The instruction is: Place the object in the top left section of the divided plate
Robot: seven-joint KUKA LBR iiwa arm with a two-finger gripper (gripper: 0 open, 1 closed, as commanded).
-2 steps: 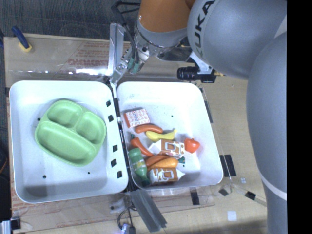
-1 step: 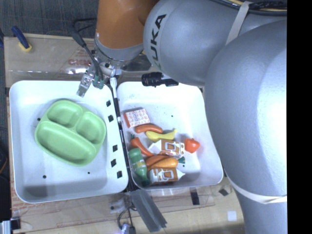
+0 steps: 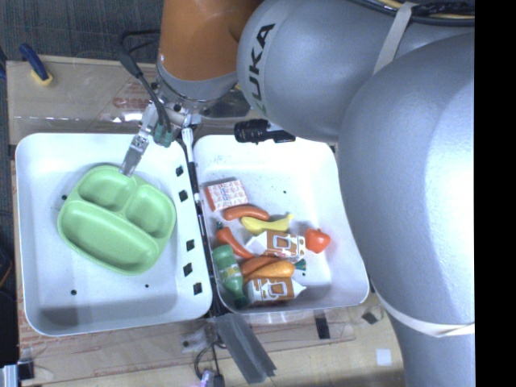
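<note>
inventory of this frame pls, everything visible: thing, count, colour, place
divided plate: 1, light green, three sections, in the left bin
left bin: 1, white, left half of bench
right bin: 1, white, right of the left bin
toy food pile: several pieces, orange, red, yellow, green, plus small printed cartons, lower middle of the right bin
blue object: 1, blue with yellow tip, bench's far left corner
arm: 1, grey with orange band, entering from the right
gripper: 1, over the plate's top edge, nothing seen between its fingers
</note>
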